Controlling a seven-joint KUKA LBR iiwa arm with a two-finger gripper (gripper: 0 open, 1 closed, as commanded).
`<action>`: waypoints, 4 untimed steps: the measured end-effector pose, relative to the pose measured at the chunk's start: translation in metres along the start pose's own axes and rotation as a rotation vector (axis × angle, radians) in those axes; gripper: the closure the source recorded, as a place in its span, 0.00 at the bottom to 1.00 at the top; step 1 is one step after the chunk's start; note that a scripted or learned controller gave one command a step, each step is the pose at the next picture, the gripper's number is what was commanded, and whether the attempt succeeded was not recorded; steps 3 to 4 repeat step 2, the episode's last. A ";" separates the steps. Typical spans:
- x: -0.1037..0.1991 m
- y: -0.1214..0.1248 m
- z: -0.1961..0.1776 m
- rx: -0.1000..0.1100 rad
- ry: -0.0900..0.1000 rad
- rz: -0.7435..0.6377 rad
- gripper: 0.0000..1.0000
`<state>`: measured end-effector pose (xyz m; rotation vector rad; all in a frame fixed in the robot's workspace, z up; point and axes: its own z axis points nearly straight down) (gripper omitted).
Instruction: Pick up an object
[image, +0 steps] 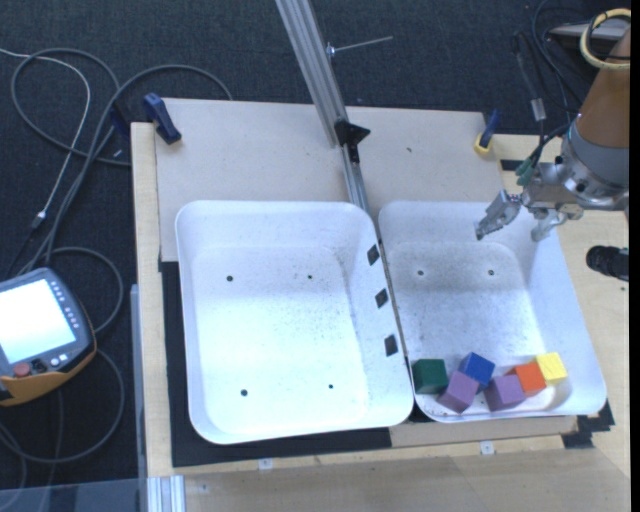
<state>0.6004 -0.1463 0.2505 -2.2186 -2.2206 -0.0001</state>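
Along the right bin's (560, 300) near edge, coloured cubes (480, 378).

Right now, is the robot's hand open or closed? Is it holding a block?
Hand: open, fingers spread, holding nothing, above the right bin's far end.

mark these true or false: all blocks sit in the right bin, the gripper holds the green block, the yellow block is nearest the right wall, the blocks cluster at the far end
All blocks sit in the right bin: true.
The gripper holds the green block: false, it hangs above the bin's far end, apart from the block.
The yellow block is nearest the right wall: true.
The blocks cluster at the far end: false, they lie along the near edge.
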 end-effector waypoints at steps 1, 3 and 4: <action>-0.010 0.019 -0.078 -0.014 -0.006 -0.001 0.00; -0.038 0.023 -0.168 -0.014 -0.007 0.002 0.00; -0.038 0.023 -0.168 -0.014 -0.007 0.002 0.00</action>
